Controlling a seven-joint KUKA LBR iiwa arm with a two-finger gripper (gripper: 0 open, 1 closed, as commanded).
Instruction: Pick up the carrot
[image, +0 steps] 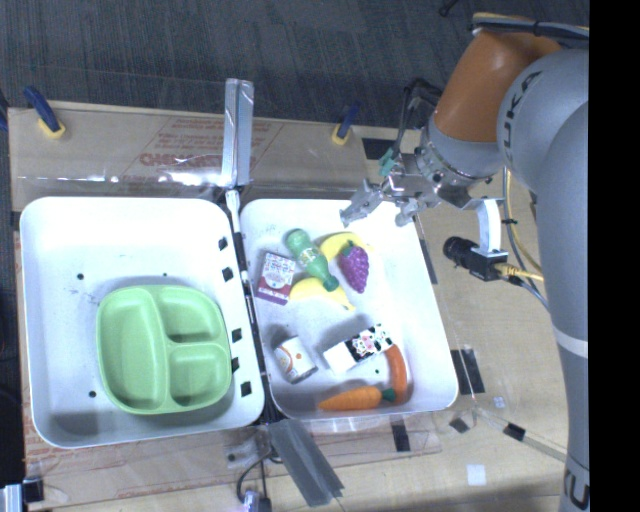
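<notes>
At the far left we see the shallow white plastic left bin (60, 240), and in it a pale green moulded tray with three compartments (163, 348), lying flat, well to the left of and below the fingers. Moving right past the divider where the two bins meet, we come to the shallow white plastic right bin (432, 330). Near its left wall lies a small maroon and white carton (276, 277), and below that a small white cylindrical can with a brown label (295, 359) tipped on its side. Next come a green plastic bottle (308, 256) lying at a slant, a yellow banana-shaped toy (318, 290) beneath it, and a purple bunch of toy grapes (355, 266) just beside a second yellow piece (338, 243); this cluster sits just below and left of the fingers. Lower down we find a white carton with black cow patches (358, 349), and along the bin's near wall the orange toy carrot with a green top (352, 400), lying flat and far below the fingers, with a second, redder orange piece (398, 370) standing beside its green end. At the right, the grey arm's two-finger gripper (378, 206) hovers over the bin's upper right corner, its metal fingers (358, 209) spread apart and gripping nothing.
</notes>
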